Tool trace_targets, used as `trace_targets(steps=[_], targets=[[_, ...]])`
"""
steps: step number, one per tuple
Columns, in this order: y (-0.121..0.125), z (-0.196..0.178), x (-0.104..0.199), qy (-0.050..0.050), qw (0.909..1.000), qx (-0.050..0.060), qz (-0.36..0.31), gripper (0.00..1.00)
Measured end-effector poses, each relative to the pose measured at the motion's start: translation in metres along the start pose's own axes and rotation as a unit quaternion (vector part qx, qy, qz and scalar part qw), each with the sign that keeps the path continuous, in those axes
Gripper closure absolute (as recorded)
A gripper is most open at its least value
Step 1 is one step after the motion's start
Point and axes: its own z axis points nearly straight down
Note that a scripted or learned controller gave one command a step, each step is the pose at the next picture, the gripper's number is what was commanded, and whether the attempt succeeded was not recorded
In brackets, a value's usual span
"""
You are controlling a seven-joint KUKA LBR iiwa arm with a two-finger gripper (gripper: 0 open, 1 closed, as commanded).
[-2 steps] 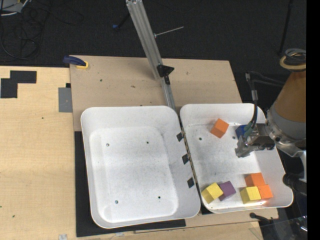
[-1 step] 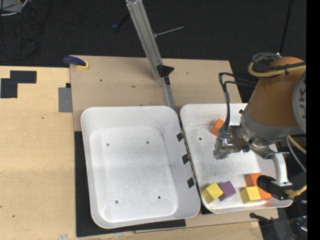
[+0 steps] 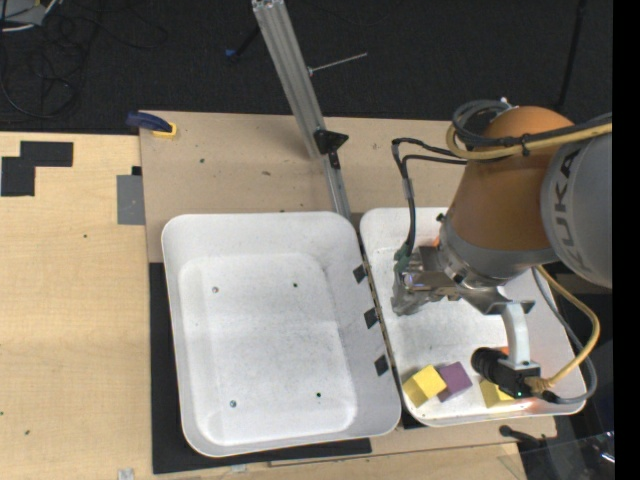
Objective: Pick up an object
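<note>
The yellow block (image 3: pixel 424 383) and purple block (image 3: pixel 455 377) lie touching at the near end of the right bin (image 3: pixel 380 230), well short of my gripper (image 3: pixel 405 296), which hangs over the bin's middle by the wall shared with the left bin (image 3: pixel 190 233). I cannot tell how my gripper stands or whether it grips anything. Descending here risks closing on bare floor; aiming between the blocks risks nudging both aside.

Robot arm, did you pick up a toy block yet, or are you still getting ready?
Nothing looks picked up yet. The gripper hangs over the right bin, near its left wall, with no object seen in it. The yellow block and purple block lie at the bin's near end. Reaching one, gripping and lifting are all left.
</note>
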Motion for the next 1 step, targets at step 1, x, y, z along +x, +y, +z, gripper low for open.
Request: trace_targets(steps=[1], targets=[[0.0018, 0.0191, 0.0488, 0.000, 1.0000, 0.002, 0.001, 1.00]])
